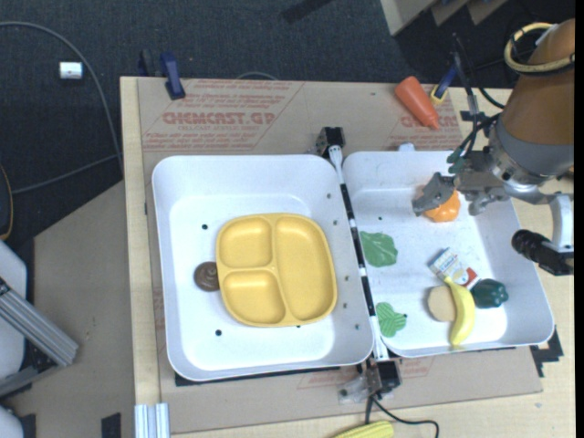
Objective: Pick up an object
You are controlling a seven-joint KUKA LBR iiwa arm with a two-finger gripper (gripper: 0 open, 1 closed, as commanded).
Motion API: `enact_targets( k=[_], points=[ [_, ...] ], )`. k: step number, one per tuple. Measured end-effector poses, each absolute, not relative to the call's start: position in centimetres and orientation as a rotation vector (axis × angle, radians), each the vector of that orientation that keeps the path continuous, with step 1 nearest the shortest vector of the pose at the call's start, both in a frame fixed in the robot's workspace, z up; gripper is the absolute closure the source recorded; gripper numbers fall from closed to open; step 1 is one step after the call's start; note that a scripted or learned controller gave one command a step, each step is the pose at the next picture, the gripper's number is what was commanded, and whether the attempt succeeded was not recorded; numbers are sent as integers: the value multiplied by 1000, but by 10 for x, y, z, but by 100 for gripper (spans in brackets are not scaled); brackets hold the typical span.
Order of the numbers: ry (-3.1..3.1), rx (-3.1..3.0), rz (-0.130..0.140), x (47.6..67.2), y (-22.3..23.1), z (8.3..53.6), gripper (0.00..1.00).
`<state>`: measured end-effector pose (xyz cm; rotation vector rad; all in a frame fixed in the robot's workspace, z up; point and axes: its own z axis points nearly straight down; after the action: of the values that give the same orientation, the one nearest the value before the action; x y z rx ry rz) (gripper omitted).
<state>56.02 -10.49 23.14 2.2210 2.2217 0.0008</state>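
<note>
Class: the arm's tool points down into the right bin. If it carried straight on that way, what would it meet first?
Most likely the orange object just beneath the tool, though one slanted view leaves height unclear.

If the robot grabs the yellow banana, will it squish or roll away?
The banana looks like a smooth, shiny toy, so it is probably stiff and light, and may slip between the fingers. Its curved shape probably makes it rock or spin rather than roll far. It lies against a round tan piece, which may get nudged.
</note>
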Motion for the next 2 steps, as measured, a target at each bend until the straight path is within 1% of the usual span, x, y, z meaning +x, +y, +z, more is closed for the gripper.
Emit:
enact_targets(
  k=[1, 2],
  points=[
    [2220, 2222, -1, 609, -164, 84, 0],
    [2221, 2219, 2, 667, -150, 85, 0]
  ],
)
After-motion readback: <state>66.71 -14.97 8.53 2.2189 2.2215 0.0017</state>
